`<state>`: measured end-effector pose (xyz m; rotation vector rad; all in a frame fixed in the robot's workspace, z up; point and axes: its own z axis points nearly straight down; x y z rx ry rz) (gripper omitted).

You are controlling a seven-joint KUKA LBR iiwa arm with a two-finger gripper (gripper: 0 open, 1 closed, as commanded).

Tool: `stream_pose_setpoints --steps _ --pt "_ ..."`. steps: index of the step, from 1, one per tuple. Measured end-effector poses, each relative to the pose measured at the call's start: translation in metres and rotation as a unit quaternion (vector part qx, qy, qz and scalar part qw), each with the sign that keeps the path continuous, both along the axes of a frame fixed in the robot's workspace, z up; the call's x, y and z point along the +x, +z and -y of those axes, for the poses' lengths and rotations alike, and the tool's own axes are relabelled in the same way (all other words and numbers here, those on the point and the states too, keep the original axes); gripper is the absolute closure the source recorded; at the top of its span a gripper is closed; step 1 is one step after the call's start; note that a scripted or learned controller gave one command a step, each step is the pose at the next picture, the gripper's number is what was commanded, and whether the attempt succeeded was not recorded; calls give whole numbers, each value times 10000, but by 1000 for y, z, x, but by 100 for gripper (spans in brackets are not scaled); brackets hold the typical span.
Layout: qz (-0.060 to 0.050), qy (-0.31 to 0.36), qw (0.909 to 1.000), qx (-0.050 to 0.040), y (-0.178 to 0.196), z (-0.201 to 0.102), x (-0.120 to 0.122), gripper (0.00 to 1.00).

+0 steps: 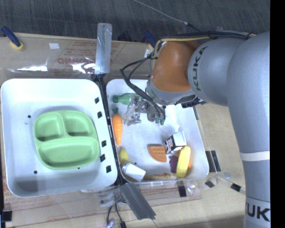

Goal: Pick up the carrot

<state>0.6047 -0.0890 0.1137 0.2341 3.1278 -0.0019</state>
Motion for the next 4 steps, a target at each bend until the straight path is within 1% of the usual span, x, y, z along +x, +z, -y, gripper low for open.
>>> stream_pose_setpoints --steps 1,2,3,4 --pt "-2 3 10000 0 0 0 0 0" --pt "-35 -1659 9861 12 -22 12 -30 0" --pt "-24 -1626 9867 14 -11 11 -28 100" --pt "-6 -3475 9377 28 80 -63 -46 100"
